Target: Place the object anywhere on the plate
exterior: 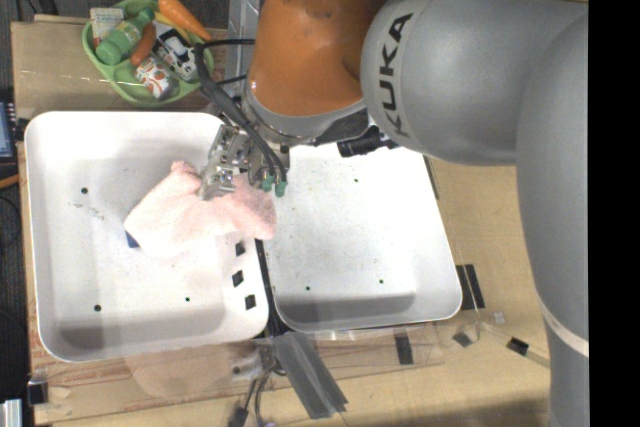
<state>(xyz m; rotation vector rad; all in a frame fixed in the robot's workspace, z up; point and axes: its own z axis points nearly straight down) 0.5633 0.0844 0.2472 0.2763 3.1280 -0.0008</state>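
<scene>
The pink cloth [205, 207] lies crumpled in the left bin [60, 245], draped towards the divider. Soft, light and floppy, it wants pinching at a raised fold. The claw [225, 170] sits at its upper edge; whether it grips, I cannot tell.

A pink cloth [205, 210] is seen draped across the divide between the left bin [60, 215] and the right bin [400, 255], mid-frame. The gripper [232, 170] is positioned at its upper edge, possibly touching it. A green bowl [120, 80] of items is seen upper left.
</scene>
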